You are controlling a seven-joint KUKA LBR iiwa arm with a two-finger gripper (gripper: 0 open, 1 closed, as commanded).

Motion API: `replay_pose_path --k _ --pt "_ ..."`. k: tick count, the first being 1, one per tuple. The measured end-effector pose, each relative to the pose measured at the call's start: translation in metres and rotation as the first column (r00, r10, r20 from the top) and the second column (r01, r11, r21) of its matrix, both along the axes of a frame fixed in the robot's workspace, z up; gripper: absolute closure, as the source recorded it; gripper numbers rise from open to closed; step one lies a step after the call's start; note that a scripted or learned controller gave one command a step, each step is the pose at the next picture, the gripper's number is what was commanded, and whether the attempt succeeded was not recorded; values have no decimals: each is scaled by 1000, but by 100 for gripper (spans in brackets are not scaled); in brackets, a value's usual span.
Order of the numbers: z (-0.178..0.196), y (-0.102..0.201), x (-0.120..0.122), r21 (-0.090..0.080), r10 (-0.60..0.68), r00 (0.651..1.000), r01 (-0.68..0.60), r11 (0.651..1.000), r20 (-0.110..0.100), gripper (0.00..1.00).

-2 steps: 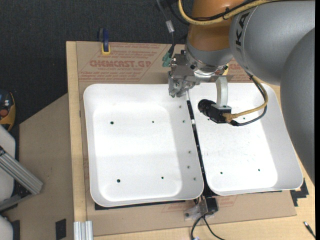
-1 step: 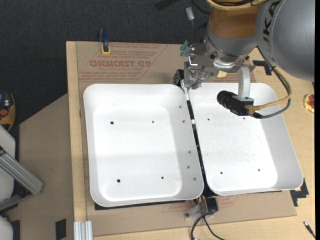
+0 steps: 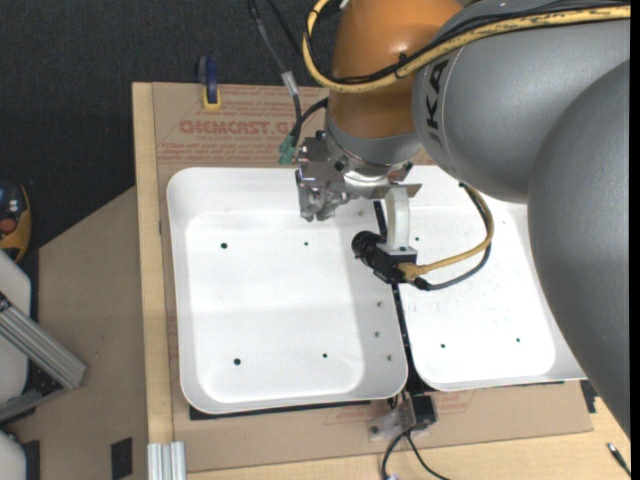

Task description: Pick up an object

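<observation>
End effector over left bin, two white bins; one arm

The arm's hand hangs over the far edge of the left bin, beside the right bin.

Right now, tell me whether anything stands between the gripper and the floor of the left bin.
Nothing visible does. The gripper hangs over the far side of the left bin, with plain white floor beneath it. The arm hides part of the right bin.
</observation>
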State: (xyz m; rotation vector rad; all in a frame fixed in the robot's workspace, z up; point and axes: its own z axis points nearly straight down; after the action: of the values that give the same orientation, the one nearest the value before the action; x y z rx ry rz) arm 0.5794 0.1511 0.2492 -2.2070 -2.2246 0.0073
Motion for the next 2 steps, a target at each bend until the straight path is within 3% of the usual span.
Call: replay_pose_path --k 1,2 --pt "92 -80 25 -4 -16 1000 16 1000 22 100" --pt "-14 2 35 -2 -1 1000 1 1000 -3 100"
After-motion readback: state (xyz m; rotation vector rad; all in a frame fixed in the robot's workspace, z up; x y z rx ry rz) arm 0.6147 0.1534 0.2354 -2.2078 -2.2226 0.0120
